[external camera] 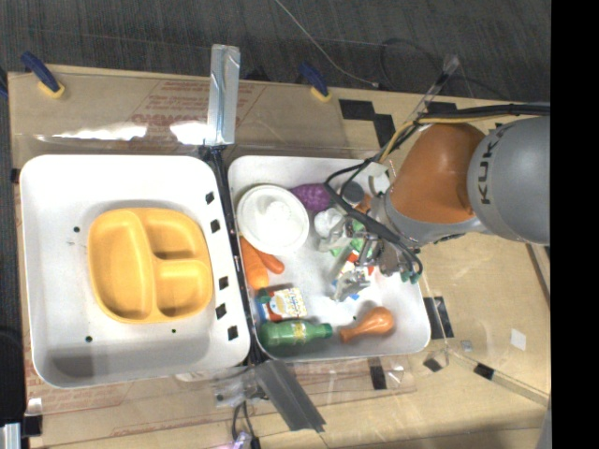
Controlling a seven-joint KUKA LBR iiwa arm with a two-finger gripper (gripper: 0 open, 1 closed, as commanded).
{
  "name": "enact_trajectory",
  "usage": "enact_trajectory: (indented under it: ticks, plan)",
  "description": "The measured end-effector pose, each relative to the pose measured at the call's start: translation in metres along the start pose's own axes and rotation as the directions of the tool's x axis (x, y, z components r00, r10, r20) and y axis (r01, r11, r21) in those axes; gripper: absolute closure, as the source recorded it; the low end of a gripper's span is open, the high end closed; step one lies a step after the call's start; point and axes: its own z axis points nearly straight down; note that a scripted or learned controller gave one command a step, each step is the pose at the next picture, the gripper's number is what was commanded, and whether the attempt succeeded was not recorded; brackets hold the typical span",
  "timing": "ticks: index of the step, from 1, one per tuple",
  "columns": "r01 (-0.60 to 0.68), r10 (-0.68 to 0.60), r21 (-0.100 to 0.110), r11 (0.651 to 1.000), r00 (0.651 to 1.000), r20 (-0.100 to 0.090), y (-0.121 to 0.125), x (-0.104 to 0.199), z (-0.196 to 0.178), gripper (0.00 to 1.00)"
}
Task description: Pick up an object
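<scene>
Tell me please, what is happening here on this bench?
A grey robot arm reaches from the right into the right bin, which holds a white bowl, a purple item, a carrot, a green bottle and a toy drumstick. Its tool is low among the items in the middle of that bin; nothing is visibly held. The left bin holds a yellow divided tray.

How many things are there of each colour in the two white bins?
Yellow: 1, the divided plastic tray in the left bin.
White: 1, the round bowl.
Purple: 1, the rounded toy.
Orange: 2, the carrot-like piece and the drumstick-shaped toy.
Green: 1, the bottle lying flat.
Many-coloured: 1, the small printed packet.
Total: 7. Small bits under the gripper are too jumbled to count.
</scene>
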Motion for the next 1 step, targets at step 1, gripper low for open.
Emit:
enact_trajectory:
  ticks: [1]
  plan:
    - [-0.121, 0.121, -0.001, 0.993, 0.993, -0.006, 0.0260, 0.0059, 0.0017, 0.00]
